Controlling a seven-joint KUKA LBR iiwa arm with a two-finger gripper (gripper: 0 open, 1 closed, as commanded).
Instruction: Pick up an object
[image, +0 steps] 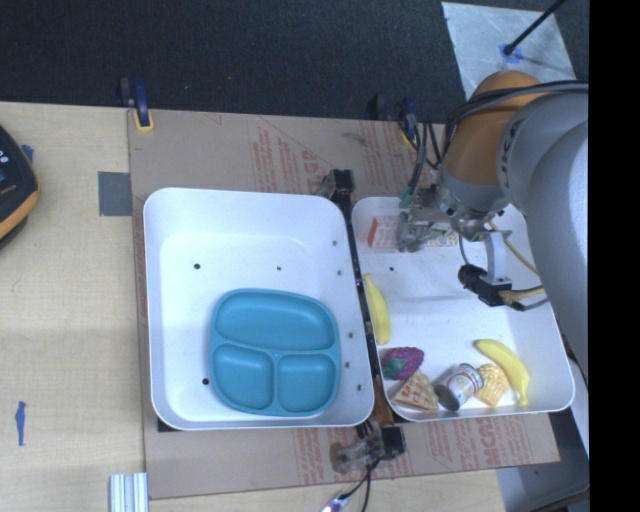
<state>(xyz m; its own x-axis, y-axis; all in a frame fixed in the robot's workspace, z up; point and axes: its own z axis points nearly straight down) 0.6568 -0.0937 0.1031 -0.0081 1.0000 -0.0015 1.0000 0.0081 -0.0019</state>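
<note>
Hovering pincer (412, 240) seemingly near right bin's (545, 320) far edge

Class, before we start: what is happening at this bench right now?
A grey robot arm with an orange band reaches in from the right, and its gripper is low over the far end of the right white bin, near a small orange-red item. Nothing is seen held. Two yellow toy bananas, a purple toy and other small items lie in that bin. The left white bin holds a blue divided tray.
</note>
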